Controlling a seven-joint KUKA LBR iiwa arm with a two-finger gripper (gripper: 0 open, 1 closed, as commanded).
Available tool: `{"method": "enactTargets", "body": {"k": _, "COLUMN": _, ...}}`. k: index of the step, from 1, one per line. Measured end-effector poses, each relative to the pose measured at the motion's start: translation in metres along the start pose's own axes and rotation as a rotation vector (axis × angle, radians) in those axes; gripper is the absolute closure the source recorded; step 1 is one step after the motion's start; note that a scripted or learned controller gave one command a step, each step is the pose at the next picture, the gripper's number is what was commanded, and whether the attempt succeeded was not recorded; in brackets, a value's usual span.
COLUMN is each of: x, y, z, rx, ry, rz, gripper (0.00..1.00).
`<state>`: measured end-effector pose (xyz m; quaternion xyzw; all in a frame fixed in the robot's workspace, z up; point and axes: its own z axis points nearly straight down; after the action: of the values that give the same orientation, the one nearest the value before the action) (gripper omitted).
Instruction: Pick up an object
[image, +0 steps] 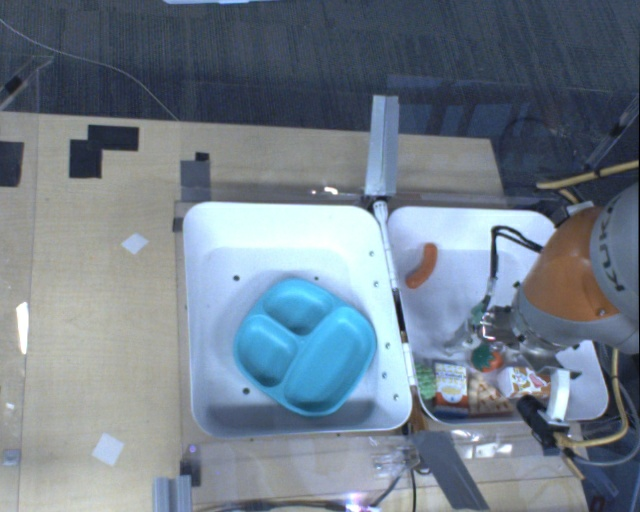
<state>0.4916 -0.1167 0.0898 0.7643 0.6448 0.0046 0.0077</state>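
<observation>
A blue three-compartment plate (304, 346) lies in the left white bin (215, 260). In the right bin (450, 240) an orange sausage-shaped toy (421, 265) rests near the back left. Several small packaged items (470, 385) crowd the bin's front edge, with a red-and-green piece (487, 354) among them. My gripper (482, 335) reaches down over these front items from the right, under the orange wrist band (570, 270). The wrist and cables hide its tips.
A grey metal post (381, 145) stands behind the divider between the two bins. Black markers (100, 148) sit on the wooden bench at the far left. Cables run along the right side near the arm.
</observation>
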Motion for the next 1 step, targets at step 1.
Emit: {"method": "enactTargets", "body": {"k": 1, "x": 0.0001, "y": 0.0023, "z": -0.011, "rx": -0.005, "ry": 0.0, "rz": -0.001, "gripper": 1.0}}
